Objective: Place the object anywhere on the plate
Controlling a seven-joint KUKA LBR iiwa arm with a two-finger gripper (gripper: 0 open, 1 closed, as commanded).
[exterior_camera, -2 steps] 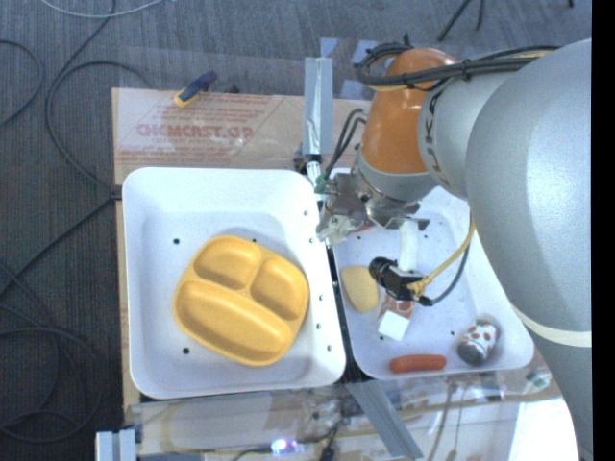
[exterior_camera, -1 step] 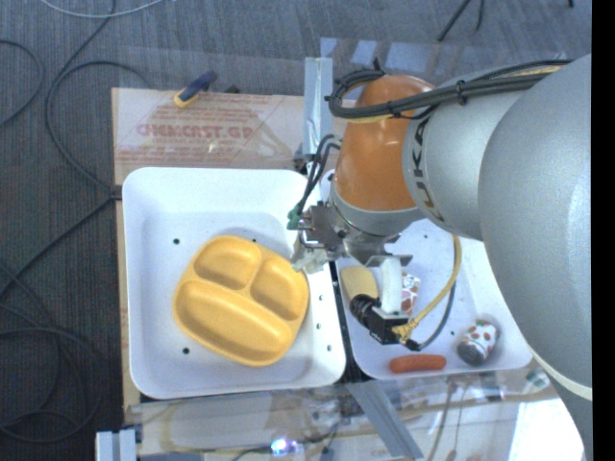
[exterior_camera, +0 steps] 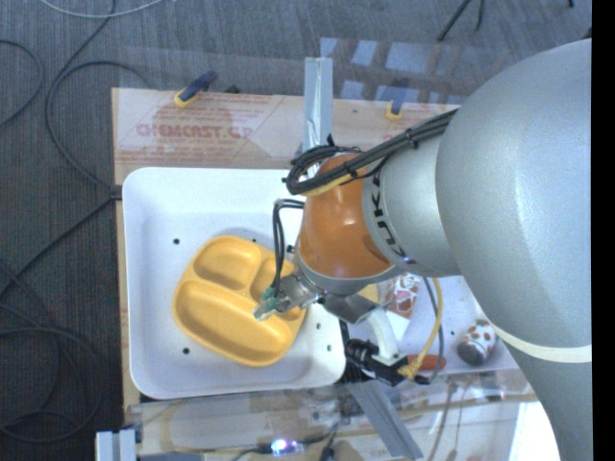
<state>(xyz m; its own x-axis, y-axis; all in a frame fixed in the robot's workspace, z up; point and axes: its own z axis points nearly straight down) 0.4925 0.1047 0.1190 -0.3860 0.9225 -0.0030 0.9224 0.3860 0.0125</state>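
Yellow divided plate (exterior_camera: 226,310) lay in the left white bin (exterior_camera: 154,209), the drop target. Which object was meant, unclear; small items (exterior_camera: 476,344) sat in the right bin, mostly hidden by the arm (exterior_camera: 519,190). Claw (exterior_camera: 272,301) hung over the plate's right edge; grip state couldn't be told.

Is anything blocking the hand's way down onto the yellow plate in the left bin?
Nothing visible does. The hand sits directly over the yellow plate in the left bin; the arm hides its fingers.
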